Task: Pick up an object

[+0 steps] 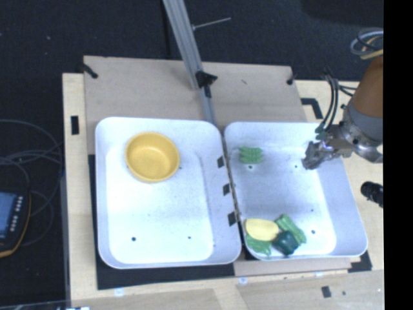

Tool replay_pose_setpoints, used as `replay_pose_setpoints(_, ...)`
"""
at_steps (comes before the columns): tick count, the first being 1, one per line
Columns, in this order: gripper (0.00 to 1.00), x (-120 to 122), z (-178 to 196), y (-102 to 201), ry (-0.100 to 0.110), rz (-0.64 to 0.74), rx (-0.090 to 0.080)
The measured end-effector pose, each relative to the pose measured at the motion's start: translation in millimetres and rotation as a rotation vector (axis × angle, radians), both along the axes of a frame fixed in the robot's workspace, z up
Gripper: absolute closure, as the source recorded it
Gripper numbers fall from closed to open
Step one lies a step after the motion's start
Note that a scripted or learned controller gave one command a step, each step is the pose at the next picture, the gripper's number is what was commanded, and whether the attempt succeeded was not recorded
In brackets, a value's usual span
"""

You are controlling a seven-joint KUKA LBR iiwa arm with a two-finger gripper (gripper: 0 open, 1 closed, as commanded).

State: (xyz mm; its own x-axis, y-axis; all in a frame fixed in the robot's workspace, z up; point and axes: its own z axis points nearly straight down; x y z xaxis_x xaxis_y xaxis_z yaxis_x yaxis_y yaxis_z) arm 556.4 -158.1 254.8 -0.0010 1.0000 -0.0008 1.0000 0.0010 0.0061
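Observation:
My gripper [313,156] hangs over the right bin [335,199] near its far right side, above bare white floor. A small green object [251,154] lies in that bin's far left part, well to the left of the gripper. In the near left corner of the same bin a yellow object [260,228], a green object [288,225] and a dark teal object [285,242] lie bunched together. A yellow bowl [152,157] stands in the far left part of the left bin [161,237].
A grey metal pole [187,44] slants up from the seam between the two bins at the back. The arm's orange band [368,95] and its cables rise at the right edge. A handheld screen device [11,218] lies off the bench at the left.

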Motion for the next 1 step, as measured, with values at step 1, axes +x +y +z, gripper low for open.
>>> replay_pose_setpoints(1,1.00,-5.6,-10.3,45.3,0.006,0.001,0.001)
